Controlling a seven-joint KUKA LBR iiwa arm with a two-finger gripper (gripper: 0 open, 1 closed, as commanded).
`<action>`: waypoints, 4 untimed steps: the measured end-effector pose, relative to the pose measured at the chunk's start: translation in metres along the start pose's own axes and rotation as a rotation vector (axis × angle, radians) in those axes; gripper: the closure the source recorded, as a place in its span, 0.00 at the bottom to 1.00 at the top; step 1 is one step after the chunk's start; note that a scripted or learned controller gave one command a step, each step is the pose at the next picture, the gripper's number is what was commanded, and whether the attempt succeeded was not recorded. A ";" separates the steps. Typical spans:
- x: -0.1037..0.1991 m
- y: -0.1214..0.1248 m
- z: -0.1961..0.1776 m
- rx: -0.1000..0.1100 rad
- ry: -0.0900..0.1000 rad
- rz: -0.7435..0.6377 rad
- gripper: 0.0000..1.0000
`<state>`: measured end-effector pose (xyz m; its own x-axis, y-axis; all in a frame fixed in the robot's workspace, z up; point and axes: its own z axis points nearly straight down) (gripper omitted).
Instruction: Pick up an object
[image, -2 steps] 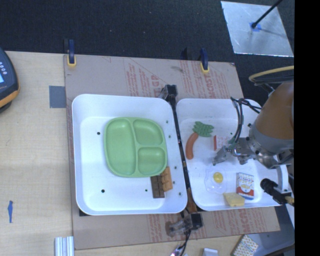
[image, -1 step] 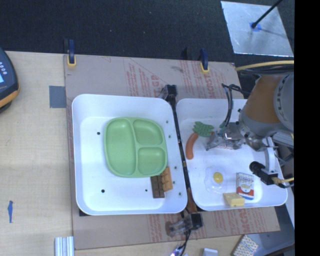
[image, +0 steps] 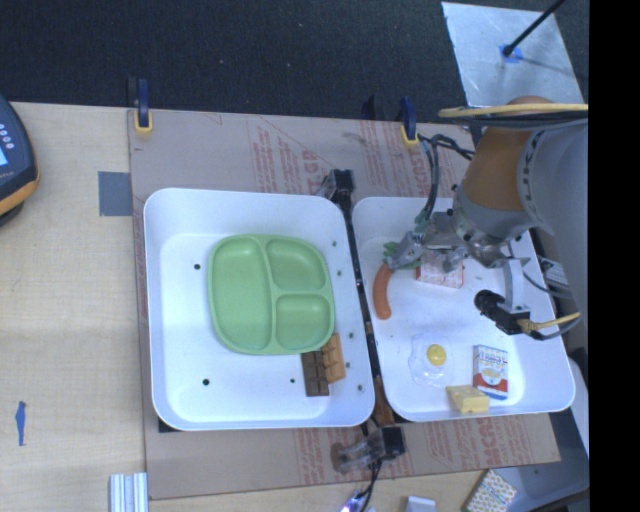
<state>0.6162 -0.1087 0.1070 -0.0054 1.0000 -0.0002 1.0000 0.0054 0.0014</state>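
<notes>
End effector (image: 438, 255) low in right bin (image: 560, 400), over a small white-and-red packet (image: 441, 272); grip state cannot be told. Beside it: orange sausage (image: 382, 292). Below: fried egg (image: 435, 356), carton (image: 491, 370), yellow block (image: 467, 400). Left bin (image: 160, 300): green divided plate (image: 270, 293), brown bar (image: 323, 366).

A light wooden bench top (image: 70, 330) fills the left and lower frame, under even, soft light. A large sheet of brown cardboard with faded red print (image: 290, 150) lies over it, held at its upper edge by two yellow-and-blue clamps (image: 142, 108). A grey square of tape (image: 115, 193) sits on the wood just left of the cardboard. Along the top of the frame runs dark carpeted floor (image: 260, 50), with a pale sheet (image: 510, 50) lying on it at upper right.
</notes>
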 end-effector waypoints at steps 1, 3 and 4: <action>-0.013 0.044 0.011 -0.004 -0.002 -0.002 0.00; -0.014 0.044 -0.002 -0.007 -0.004 -0.008 0.00; -0.007 0.038 0.010 -0.007 -0.007 -0.001 0.00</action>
<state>0.6548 -0.1154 0.0972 -0.0066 0.9999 -0.0076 0.9999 0.0067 0.0084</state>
